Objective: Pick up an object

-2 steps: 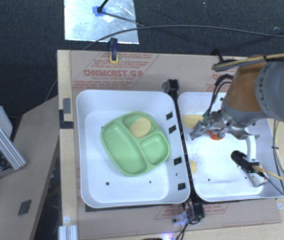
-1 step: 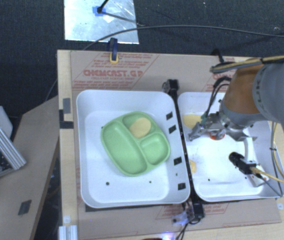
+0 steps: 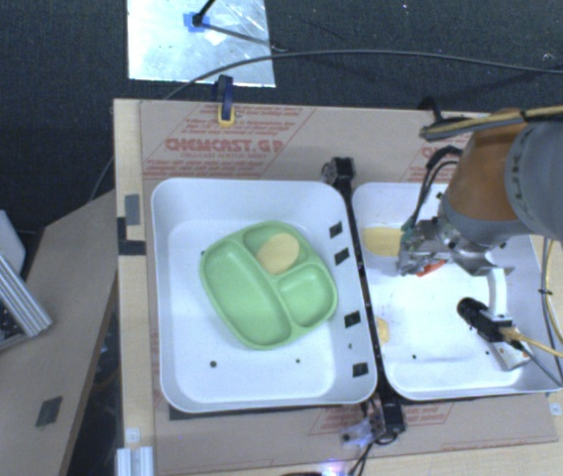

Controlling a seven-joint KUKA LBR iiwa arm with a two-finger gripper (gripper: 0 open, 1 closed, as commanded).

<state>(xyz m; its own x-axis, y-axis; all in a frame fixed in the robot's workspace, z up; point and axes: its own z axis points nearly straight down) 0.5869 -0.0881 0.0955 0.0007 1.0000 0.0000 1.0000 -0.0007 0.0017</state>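
A green three-compartment plate (image 3: 252,303) lies flat and turned at a slant in the middle of the left bin (image 3: 194,367). A rounded pale-yellow piece (image 3: 280,253) sits in its far small compartment; the other two compartments hold nothing. In the right bin (image 3: 430,367), a pale-yellow lump (image 3: 382,239) lies near the left wall, toward the far side. A small yellowish bit (image 3: 382,330) lies nearer, just beside that wall.

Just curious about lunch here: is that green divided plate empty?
Not empty. The green divided plastic plate holds one pale yellow rounded lump in its small far compartment; the other two look bare.
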